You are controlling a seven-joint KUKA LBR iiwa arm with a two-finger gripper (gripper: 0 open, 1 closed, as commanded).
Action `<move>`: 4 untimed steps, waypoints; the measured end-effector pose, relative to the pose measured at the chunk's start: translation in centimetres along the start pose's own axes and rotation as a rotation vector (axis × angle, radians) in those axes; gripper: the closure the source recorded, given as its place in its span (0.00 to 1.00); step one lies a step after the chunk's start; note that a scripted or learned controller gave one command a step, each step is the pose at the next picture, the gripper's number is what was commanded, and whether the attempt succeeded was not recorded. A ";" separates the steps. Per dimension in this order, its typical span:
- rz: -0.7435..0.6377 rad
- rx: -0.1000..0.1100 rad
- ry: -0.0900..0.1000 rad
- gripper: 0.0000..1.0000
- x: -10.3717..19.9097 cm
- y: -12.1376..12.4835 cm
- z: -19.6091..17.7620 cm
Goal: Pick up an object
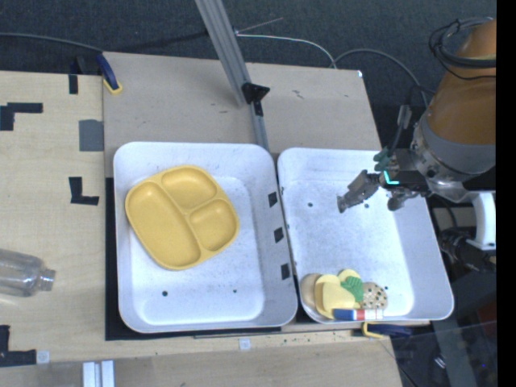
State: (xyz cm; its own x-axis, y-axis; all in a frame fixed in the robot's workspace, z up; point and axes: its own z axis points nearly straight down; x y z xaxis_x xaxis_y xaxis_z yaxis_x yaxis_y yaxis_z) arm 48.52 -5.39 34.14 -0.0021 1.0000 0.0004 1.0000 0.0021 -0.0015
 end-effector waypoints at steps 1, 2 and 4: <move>-0.003 0.000 0.000 0.00 4.1 0.5 0.1; 0.000 0.000 0.000 0.00 4.0 0.5 0.1; 0.001 0.009 -0.001 0.00 4.7 0.5 9.4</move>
State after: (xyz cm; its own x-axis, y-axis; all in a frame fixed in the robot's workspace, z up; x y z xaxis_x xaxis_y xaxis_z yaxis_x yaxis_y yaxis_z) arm 49.01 -0.70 24.76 -0.0010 1.0000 -0.0006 0.9999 0.0010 -0.0105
